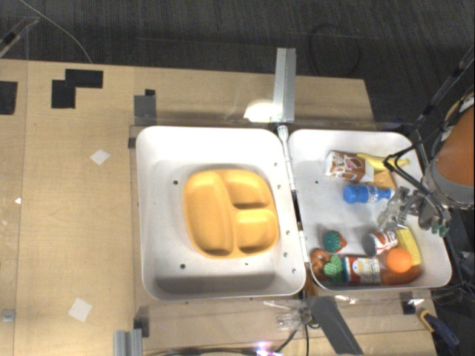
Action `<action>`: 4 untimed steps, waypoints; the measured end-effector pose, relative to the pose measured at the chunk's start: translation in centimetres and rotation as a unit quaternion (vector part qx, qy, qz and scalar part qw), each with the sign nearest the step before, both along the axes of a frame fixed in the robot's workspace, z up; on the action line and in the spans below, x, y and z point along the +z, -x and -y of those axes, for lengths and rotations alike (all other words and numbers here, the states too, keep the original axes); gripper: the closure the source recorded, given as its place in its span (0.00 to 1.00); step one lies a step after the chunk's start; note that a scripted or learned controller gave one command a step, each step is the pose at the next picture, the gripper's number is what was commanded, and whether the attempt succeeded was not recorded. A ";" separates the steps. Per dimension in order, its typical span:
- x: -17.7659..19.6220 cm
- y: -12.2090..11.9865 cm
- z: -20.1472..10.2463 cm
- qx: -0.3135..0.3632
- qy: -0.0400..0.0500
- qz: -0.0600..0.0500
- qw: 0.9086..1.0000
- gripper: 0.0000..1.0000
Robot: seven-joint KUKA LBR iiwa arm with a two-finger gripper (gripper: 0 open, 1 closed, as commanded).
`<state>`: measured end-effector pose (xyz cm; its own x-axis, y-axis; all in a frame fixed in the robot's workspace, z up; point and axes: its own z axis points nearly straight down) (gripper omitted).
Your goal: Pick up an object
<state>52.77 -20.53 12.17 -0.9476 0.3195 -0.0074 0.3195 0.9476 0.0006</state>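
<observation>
The right bin [312, 154] holds several small items. A snack packet [346, 166] lies at the back, with a blue bottle [365, 194] just in front of it. Along the front are a small red-and-white can [383, 241], a corn cob [409, 245], an orange [399, 262], a red-labelled bottle [361, 270] and a red-and-green strawberry toy [333, 239]. My gripper [403, 211] hangs over the bin's right side. It is just above the can and the corn, and to the right of the blue bottle. Nothing visibly hangs from it.
The left bin [159, 169] contains a yellow divided plate [230, 211]. A metal post [285, 87] stands behind the wall shared by the bins. Dark cables [415, 150] trail from the arm over the right bin's back corner.
</observation>
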 end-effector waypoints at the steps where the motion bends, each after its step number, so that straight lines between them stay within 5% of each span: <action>1: 1.3 -0.3 0.0 0.002 0.001 0.005 1.000 1.00; 2: 1.4 -0.4 0.0 0.002 0.002 0.006 1.000 0.00; 3: -2.9 -7.5 -0.6 -0.131 -0.001 0.008 0.991 0.00; 4: -2.9 -12.0 -1.9 -0.255 0.001 -0.027 0.967 0.00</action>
